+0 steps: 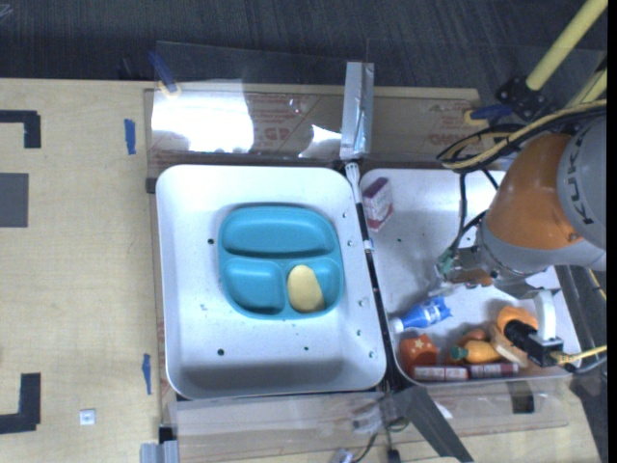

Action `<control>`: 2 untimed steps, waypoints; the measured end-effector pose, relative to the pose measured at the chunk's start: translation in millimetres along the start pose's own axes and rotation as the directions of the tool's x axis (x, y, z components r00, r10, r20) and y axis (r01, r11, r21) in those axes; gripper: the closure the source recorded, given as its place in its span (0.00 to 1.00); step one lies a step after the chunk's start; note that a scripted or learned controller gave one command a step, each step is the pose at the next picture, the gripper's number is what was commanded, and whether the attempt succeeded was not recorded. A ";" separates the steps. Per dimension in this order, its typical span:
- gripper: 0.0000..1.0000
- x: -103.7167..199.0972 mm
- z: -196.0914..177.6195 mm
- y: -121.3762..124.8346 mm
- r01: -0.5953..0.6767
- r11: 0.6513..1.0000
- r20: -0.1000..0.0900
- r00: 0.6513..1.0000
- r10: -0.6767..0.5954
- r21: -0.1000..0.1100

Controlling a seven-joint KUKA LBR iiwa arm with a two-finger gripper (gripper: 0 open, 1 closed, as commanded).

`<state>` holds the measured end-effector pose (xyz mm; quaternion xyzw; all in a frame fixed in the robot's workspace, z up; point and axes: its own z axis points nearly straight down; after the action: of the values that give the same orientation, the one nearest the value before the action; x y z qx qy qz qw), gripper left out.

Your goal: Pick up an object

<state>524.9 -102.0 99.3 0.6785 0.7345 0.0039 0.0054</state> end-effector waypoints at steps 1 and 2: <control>0.00 -0.1 0.7 -0.5 0.000 1.000 0.000 1.000 0.000 0.002; 0.00 5.2 11.6 6.9 0.024 1.000 -0.001 1.000 -0.024 0.008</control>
<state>531.6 -96.2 87.7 0.6696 0.7427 0.0011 0.0025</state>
